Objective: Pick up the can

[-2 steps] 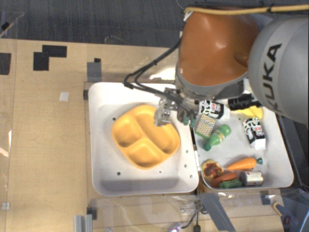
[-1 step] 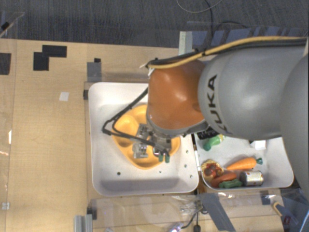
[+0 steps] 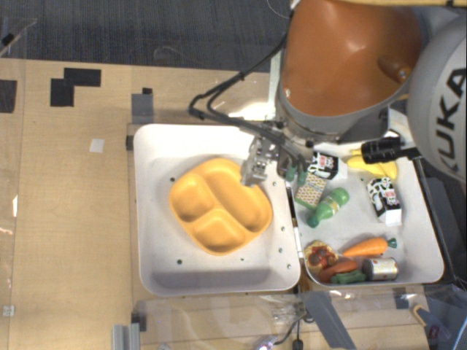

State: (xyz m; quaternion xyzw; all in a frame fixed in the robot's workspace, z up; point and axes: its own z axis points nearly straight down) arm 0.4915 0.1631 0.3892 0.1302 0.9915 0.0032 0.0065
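So the can (image 3: 380, 269) is lying on its side in the near part of the right bin (image 3: 430, 254), close to the near wall. A carrot (image 3: 365, 249) sits just beside it on the far side, and there's some red and green play food (image 3: 334, 265) right up against its left end. That's what I'm after, and I'm not there yet.

My jaws (image 3: 257, 168) are hanging over the far right part of the left bin (image 3: 149, 217), just above the far right edge of the yellow tray (image 3: 217, 204), well apart from the can. Nothing between the fingers as far as I can see, but from this angle I honestly can't tell if they're wide or narrow. The metal bits blur together.

Pose-wise: my arm comes in from the right, the big orange band (image 3: 343, 46) sits over the far side of both bins, and the wrist points down and to the left.

My take on doing this right: I need to swing right and toward the near side, over the green bottle (image 3: 327, 205), and stop above the can. Since it's lying down, I'd line the fingers across its short width, not its length, and come straight down. The crowding is the risk. The carrot's close enough to get nudged or pinched, so center on the can's right half, away from the clutter.
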